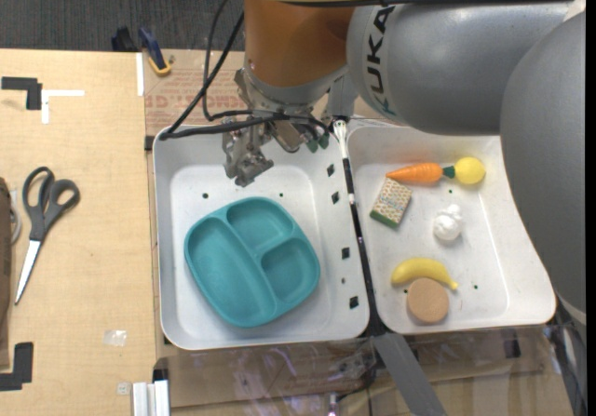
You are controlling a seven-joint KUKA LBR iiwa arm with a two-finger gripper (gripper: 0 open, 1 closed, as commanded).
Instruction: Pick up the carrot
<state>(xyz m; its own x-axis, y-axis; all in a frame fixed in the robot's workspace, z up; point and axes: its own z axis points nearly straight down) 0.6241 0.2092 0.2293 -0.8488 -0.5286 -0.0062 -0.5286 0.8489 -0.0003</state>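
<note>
The gripper (248, 161) hangs over the far end of the left bin (177, 247), just beyond the teal divided plate (251, 261), with nothing between its fingers; how far they are parted I cannot tell. The carrot (415, 174) lies in the right bin (521, 256), well apart from the gripper, touching the lemon (469, 171) on one side and just beyond the sponge-like block (391, 201).

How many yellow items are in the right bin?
2: a lemon at the carrot's leafy end, and a banana near the front. The arm may hide more.
</note>
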